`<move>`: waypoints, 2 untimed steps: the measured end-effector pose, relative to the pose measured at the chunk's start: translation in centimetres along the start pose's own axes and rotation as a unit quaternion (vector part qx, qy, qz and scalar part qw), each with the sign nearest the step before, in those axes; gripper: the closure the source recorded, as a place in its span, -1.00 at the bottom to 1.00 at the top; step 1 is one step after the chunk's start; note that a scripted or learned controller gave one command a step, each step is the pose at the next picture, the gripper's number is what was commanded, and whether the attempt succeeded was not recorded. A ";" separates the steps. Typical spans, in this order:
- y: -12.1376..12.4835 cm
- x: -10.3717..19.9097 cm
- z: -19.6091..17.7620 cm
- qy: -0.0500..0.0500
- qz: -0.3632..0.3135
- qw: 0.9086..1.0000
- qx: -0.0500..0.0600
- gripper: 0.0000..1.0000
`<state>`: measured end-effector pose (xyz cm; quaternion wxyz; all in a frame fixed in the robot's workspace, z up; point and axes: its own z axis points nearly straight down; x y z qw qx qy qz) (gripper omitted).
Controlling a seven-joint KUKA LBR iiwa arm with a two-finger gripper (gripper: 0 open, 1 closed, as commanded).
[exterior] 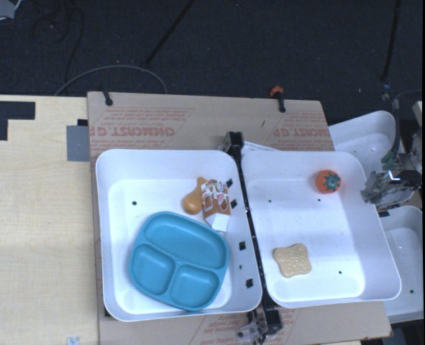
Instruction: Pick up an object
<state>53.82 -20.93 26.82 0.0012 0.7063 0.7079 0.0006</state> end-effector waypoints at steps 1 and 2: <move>1.5 5.6 0.2 0.001 -0.001 1.000 0.002 1.00; 0.9 10.4 1.1 0.001 0.000 1.000 0.003 1.00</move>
